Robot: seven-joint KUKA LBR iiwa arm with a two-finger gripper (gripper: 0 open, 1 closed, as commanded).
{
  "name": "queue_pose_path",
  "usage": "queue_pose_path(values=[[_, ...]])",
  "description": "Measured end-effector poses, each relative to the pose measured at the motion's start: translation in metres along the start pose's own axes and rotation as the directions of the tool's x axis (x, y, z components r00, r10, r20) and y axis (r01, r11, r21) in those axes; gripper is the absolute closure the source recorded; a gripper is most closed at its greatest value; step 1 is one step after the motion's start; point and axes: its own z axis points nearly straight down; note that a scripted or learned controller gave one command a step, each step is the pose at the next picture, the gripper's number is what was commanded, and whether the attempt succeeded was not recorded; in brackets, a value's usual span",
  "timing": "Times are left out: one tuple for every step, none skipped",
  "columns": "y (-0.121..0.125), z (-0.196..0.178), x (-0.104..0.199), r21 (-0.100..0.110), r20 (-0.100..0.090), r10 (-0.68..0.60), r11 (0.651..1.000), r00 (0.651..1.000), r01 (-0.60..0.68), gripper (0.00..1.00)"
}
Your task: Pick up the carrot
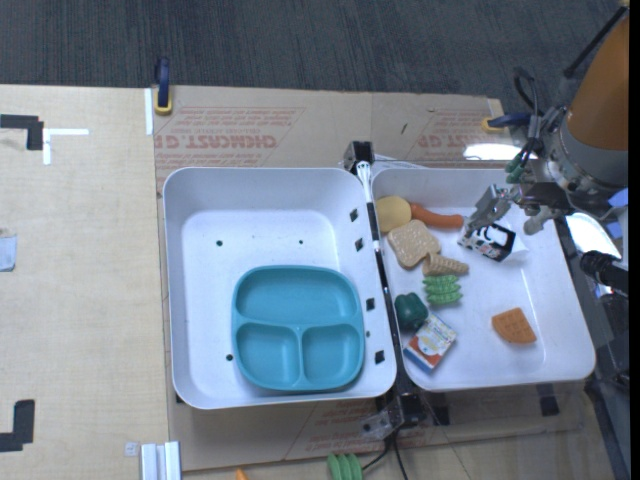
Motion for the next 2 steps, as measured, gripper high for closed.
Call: queue_pose_path(values=[[-0.028, 0.095, 0.050, 0.001, -0.001, -0.002, 1.000, 1.000, 0.002, 0.00], [-0.056, 0.094, 0.108, 0.001, -0.002, -0.175, 0.985, 0.985, 0.175, 0.00]])
